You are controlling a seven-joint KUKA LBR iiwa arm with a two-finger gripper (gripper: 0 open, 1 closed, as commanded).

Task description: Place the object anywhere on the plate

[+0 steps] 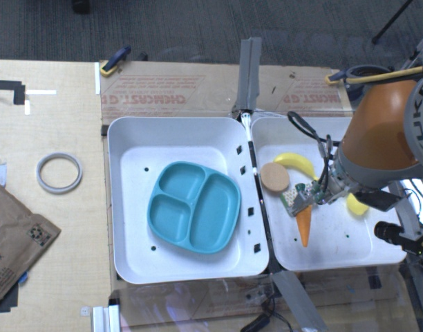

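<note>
Jaws unreadable from my feed, cannot tell spread or pinching. Plate (195, 207) sits in left bin (121, 185), landmark. Right of plate, across divider: tan disc (274, 177), banana (295, 162), carrot (304, 225). Gripper (309, 194) hovers near carrot's top. I'd confirm solid hold, lift well over divider, release above plate's compartments.

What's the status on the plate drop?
End effector low in right bin, over the carrot; grip state unclear. Blue plate in left bin, nothing on it. Banana and round cookie close by.
</note>
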